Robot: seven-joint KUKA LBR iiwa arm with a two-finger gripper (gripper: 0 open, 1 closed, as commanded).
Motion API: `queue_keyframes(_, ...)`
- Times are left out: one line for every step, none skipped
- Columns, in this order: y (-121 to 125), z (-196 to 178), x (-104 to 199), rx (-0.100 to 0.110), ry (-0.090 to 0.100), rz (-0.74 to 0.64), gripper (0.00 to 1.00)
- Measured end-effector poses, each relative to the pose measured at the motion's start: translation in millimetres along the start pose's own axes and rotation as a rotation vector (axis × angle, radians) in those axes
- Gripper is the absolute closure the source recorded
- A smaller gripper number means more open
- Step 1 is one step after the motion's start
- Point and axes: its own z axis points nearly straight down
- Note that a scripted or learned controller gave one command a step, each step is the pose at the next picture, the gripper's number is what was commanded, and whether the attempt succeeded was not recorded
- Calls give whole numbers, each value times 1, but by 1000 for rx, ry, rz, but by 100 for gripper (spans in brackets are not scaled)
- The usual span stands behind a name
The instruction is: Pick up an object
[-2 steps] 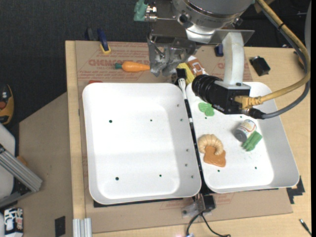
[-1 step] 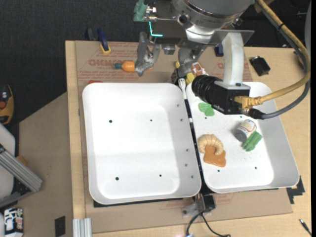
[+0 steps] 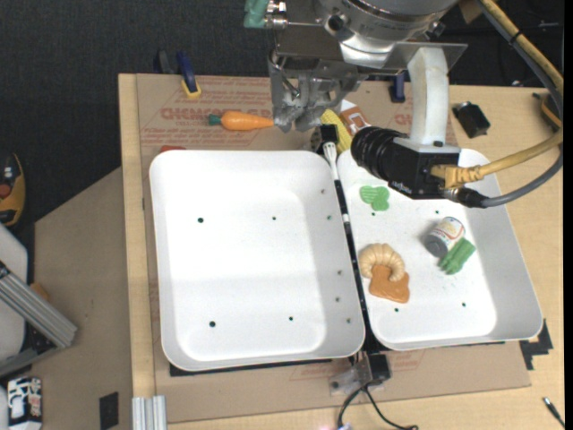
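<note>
Gripper (image 3: 300, 106) up beyond the far edge of the left bin (image 3: 179, 267), over the table (image 3: 134, 133), just right of the carrot (image 3: 243, 121). Cannot tell how the gripper stands. In the right bin (image 3: 501, 321): croissant (image 3: 381, 259), can (image 3: 444, 235), green pieces.

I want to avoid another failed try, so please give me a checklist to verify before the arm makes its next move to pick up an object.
1. Gripper above a bin: not ok, it hangs over the cardboard beyond the left bin.
2. Fingers open or shut: cannot tell.
3. Nearest object: the carrot lies on the cardboard beside the gripper: ok.
4. Carrot between the fingers: not ok.
5. Objects in the right bin, croissant, can, green pieces, lie apart: ok.
</note>
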Motion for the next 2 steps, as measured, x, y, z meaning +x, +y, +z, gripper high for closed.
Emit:
queue_keyframes(0,1,0,1,-1,0,0)
queue_keyframes(0,-10,1,-2,1,-1,100)
